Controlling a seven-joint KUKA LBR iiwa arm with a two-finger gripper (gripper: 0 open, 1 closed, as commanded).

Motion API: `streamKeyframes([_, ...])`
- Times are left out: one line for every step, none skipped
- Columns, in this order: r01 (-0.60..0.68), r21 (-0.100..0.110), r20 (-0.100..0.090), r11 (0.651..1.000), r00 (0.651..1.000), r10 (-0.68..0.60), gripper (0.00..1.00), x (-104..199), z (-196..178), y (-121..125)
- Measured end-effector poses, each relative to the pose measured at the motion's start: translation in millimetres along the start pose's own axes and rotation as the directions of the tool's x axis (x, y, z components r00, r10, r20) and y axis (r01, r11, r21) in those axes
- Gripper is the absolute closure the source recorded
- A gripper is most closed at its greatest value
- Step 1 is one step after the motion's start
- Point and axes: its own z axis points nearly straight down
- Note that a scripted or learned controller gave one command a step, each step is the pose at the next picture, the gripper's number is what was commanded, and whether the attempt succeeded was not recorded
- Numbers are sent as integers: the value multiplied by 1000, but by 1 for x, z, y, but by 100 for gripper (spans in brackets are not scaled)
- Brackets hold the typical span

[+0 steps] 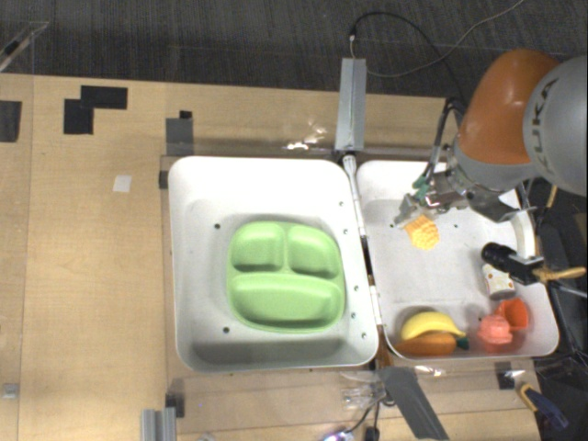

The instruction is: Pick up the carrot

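Note:
The carrot [428, 344] is orange with a dark green end. It lies along the front wall of the right bin [390, 177], tucked just under a yellow banana [430, 323]. My gripper [412, 209] hangs over the back half of that bin, just above a yellow ridged piece [423, 235] and well behind the carrot. Nothing shows in its grasp.
A pink toy [496, 331] and an orange one [517, 313] sit in the right bin's front right corner, close to the carrot's green end. The left bin [193, 246] holds a green divided plate [285, 274]. A metal post [352, 108] stands behind the bins.

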Motion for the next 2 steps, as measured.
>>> streamKeyframes([-201,3,0,980,980,201,100,71,-33,48])
streamKeyframes([265,2,-2,964,964,-265,100,90,1,8])
